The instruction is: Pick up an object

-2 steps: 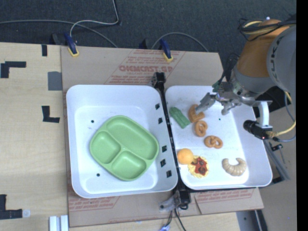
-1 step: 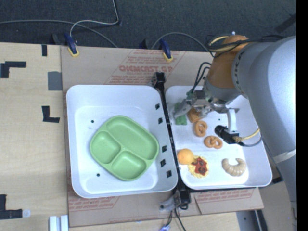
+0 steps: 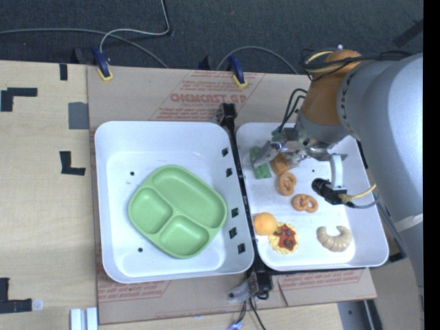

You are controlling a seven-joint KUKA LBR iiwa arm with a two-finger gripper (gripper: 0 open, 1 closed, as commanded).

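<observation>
Camera view. My arm (image 3: 385, 108) entered from the right of the frame, grey, with the orange band (image 3: 328, 95) above the wrist sitting over the upper part of the right bin (image 3: 371, 249). My gripper (image 3: 280, 150) was down in the upper left corner of that bin, among the small objects there. I could not tell whether it was released or clenched; the wrist and cabling hid that part.

Objects in the right bin: a green block (image 3: 262, 165) lay just left of the gripper, close to the bin's left wall. A brown pretzel-like piece (image 3: 278, 163) was touching or just under the gripper. Below it lay a second pretzel (image 3: 286, 183), and lower right of that a third pretzel (image 3: 304, 203). Near the lower left of the bin sat an orange ball (image 3: 265, 223), with a yellow and red item (image 3: 284, 238) touching it on its lower right. A pale curled piece (image 3: 334, 237) lay toward the lower right, apart from the rest. A black part with a cable (image 3: 328, 191) hung off the arm over the right middle of the bin.

The left bin (image 3: 110, 150) held a green divided plate (image 3: 177, 211), three compartments, set at a tilt in the bin's centre.

Both bins rested on the counter (image 3: 41, 205), on a cardboard sheet (image 3: 172, 95) held by two blue clamps (image 3: 103, 66) at the top edge.
</observation>
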